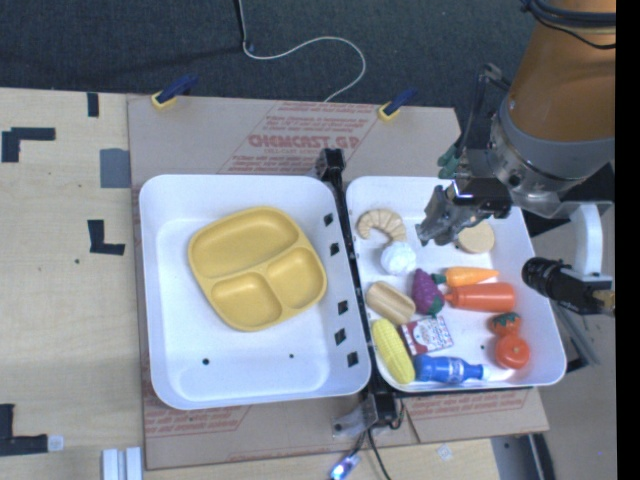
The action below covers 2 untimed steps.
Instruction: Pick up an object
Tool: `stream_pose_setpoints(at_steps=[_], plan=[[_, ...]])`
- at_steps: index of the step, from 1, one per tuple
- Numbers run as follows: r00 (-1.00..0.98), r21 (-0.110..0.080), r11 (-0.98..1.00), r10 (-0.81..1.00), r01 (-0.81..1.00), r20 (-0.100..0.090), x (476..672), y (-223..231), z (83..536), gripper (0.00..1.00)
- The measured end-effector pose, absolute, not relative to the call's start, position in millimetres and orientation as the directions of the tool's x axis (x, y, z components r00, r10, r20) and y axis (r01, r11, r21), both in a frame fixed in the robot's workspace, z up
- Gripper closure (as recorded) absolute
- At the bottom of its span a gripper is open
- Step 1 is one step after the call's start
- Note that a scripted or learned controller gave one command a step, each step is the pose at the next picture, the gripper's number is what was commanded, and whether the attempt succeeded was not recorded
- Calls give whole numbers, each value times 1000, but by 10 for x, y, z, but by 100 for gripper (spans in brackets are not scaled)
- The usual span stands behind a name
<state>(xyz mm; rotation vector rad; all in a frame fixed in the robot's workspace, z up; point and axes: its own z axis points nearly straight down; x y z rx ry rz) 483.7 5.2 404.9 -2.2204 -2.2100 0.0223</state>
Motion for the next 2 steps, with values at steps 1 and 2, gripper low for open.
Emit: stream_pose_setpoints(at_steps=[1,2], plan=[[0,-7,0,1000,1000,-2,4846,140,4081,100],[-3,-6,3,1000,1000,-2,4847,387,4144,100]])
